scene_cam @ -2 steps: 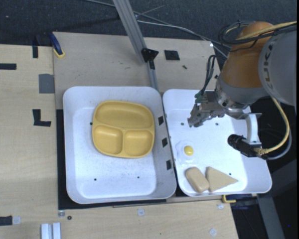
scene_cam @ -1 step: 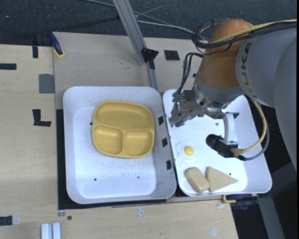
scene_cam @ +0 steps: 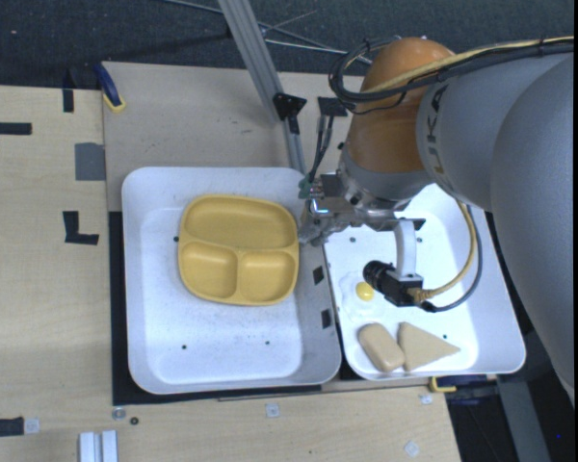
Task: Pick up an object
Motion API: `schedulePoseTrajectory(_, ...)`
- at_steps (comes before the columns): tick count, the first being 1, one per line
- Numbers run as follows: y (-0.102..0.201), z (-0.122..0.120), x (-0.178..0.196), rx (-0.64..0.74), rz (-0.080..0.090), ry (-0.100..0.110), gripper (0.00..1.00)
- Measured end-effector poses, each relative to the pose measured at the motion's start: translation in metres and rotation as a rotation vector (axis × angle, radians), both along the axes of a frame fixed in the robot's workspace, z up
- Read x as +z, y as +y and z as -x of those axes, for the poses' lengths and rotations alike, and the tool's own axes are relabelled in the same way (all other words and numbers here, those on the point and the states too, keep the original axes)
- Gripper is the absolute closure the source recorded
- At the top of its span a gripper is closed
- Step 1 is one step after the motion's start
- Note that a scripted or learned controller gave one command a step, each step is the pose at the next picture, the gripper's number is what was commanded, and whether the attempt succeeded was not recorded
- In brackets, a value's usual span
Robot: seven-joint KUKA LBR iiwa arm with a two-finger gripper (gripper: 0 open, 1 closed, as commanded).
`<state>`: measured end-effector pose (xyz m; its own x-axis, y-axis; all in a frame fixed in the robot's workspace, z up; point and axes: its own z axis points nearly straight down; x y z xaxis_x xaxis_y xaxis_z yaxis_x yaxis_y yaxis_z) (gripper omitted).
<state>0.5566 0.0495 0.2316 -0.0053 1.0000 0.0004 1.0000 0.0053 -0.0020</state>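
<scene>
Yellow plastic three-compartment plate (scene_cam: 238, 248) is my guess for the thing it's going after, since nothing else sits that close to the pincer (scene_cam: 311, 221). The plate lies flat, right side up, in the shallow white bin (scene_cam: 222, 354) on the pincer's left in the view. Its rounded right rim is just beside the pincer, maybe touching, but it's too tight to call from this angle. I can't tell whether the pincer is wide or narrow either, because the grey arm with the orange band (scene_cam: 405, 114) hangs right over it, and I don't see anything gripped. The pincer hovers about over the ridge where the two bins meet. That makes sense to me if the plan is to nip the plate's raised lip, as a flat plate gives you no other handle. Everything else is on the pincer's other side in the second white bin (scene_cam: 491, 345): a small round yellow piece (scene_cam: 365, 293) fairly near, then a tan bread-roll-looking lump (scene_cam: 380, 346) and a tan wedge (scene_cam: 424, 345) side by side further toward the front edge, well apart from the pincer. The pale wooden tabletop (scene_cam: 39, 287) carries both bins.
</scene>
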Motion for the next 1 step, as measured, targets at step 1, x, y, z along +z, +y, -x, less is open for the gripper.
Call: schedulePoseTrajectory(1, 0.0533, -0.0006, -0.0157, 0.000, 0.000, 0.002, 1.00)
